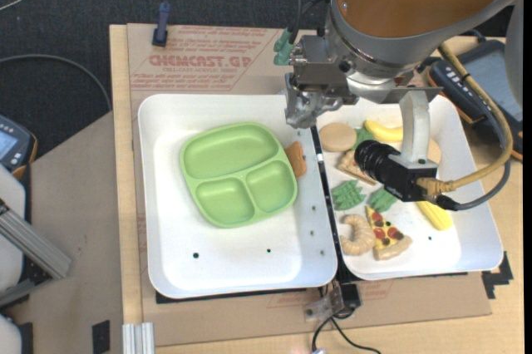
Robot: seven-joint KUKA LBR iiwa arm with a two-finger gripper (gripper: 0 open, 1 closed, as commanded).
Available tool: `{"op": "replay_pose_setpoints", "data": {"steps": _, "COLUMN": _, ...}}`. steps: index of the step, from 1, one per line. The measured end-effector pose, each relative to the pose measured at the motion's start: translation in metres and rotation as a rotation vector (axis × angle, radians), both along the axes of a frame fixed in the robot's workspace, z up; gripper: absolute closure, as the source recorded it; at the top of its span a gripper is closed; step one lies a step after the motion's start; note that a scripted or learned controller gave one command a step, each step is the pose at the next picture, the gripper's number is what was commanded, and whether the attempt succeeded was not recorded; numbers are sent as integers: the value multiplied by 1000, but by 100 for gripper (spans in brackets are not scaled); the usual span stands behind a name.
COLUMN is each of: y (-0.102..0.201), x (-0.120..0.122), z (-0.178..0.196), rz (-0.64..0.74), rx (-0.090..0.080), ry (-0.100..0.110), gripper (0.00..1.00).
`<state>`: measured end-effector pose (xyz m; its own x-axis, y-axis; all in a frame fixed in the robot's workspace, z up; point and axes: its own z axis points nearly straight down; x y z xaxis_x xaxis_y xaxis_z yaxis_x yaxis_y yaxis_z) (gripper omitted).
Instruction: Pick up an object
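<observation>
Your bench carries two shallow white bins (166, 253) on brown cardboard. The gripper (301, 115) hangs over the divider, its opening impossible to judge. Beside it lies a small orange-brown toy food piece (296, 159), touching the green sectioned plastic plate (238, 174).

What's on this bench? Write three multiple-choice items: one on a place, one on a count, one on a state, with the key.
1. The green plate lies in: A the left bin; B the right bin; C neither bin.
2. Its compartments number: A two; B three; C five.
3. The plate lies: A right side up; B upside down; C on edge.
Key: 1 A, it sits inside the left bin's rim; 2 B, one large and two smaller hollows show; 3 A, the hollows face up.
</observation>
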<state>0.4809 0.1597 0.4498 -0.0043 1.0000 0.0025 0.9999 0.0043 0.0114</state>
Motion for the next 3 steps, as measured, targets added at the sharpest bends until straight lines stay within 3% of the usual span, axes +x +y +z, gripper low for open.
{"op": "replay_pose_setpoints", "data": {"steps": 1, "y": -66, "x": -3, "z": -95, "rz": -10, "rx": -6, "ry": 22, "gripper": 100}}
{"op": "replay_pose_setpoints", "data": {"steps": 2, "y": -63, "x": -1, "z": -80, "rz": -5, "rx": -2, "ry": 8, "gripper": 100}}
{"op": "replay_pose_setpoints", "data": {"steps": 3, "y": -113, "x": -2, "z": -104, "rz": -10, "rx": -4, "ry": 16, "gripper": 100}}
